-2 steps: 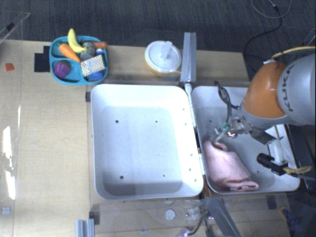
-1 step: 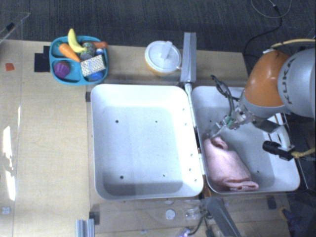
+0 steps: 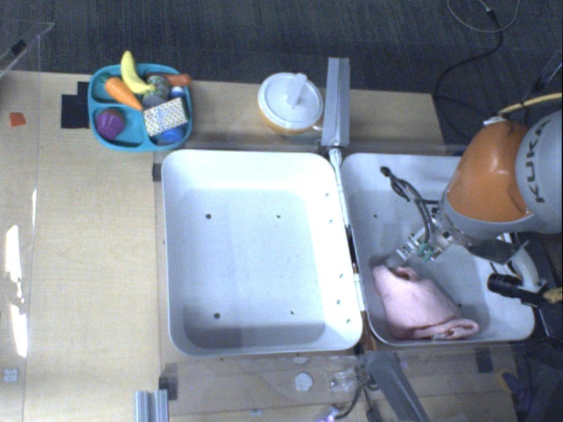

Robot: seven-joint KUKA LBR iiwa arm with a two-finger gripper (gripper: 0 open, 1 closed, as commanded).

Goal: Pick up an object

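A pink crumpled cloth (image 3: 420,308) lies in the front part of the right white bin (image 3: 378,183). My gripper (image 3: 415,255) hangs low in that bin, right over the cloth's back left corner and touching or nearly touching it. The grey arm with its orange band (image 3: 491,176) reaches in from the right and covers the bin's right side.
The left white bin (image 3: 255,249) sits beside the right one, with a narrow rim between them. Behind the bins stand a white lidded cup (image 3: 290,102) and a grey metal post (image 3: 336,104). A blue tray of toy food (image 3: 141,105) sits at the back left.
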